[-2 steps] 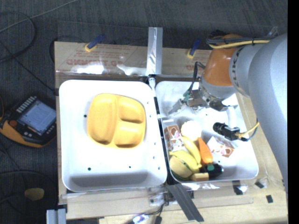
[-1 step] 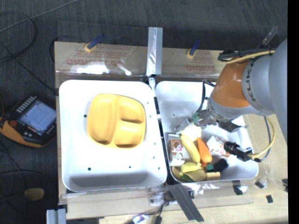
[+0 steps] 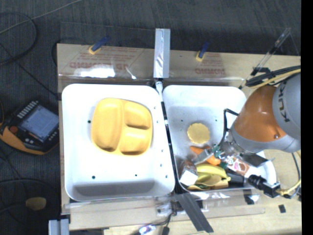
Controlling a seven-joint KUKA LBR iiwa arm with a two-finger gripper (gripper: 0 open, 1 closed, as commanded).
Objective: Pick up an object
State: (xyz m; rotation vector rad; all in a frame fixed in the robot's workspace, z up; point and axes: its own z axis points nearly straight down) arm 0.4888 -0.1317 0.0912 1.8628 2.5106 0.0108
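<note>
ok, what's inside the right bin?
Right bin: a tan disc, an orange piece, a yellow pile. The arm covers the far right side.

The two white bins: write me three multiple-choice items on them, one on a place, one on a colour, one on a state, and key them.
1. Where does the divided tray lie?
A. in the left bin
B. in the right bin
C. on the floor

2. What colour is that tray?
A. blue
B. yellow
C. black

3. How does the round cracker-like disc lie in the right bin?
A. flat and apart from the heap
B. standing on its edge
C. buried under the heap

Key:
1 A: the tray sits in the middle of the left bin.
2 B: its three compartments are all yellow.
3 A: the disc lies flat on bare white floor, above the heap of small things near the bin's lower edge, where the arm reaches down.
</note>
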